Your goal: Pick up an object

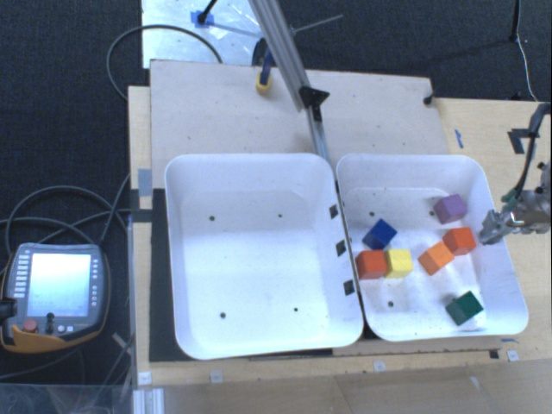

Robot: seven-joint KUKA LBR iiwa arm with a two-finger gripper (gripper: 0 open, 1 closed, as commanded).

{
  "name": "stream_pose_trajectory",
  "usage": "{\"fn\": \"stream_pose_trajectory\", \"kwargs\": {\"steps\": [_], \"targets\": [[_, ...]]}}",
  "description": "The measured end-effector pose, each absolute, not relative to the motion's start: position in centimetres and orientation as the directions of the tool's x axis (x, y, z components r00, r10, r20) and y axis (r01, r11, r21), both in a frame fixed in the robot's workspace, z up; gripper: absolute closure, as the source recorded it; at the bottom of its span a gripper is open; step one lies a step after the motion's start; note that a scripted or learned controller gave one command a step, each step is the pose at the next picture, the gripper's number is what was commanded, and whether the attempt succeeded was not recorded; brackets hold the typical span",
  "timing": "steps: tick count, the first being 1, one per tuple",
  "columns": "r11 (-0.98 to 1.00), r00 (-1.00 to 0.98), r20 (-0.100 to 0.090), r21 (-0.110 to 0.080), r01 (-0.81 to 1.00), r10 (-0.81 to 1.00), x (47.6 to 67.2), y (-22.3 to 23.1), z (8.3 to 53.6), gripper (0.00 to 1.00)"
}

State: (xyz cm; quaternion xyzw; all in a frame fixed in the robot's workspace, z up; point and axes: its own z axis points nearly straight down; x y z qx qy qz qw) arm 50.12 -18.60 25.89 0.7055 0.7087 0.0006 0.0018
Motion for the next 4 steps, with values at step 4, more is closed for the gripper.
{"fn": "stream_pose_trajectory", "kwargs": {"steps": [4], "targets": [[0.010,-0.010,0.001,0.002,1.000,1.000,57.5,1.4,23.4,1.00]]}}
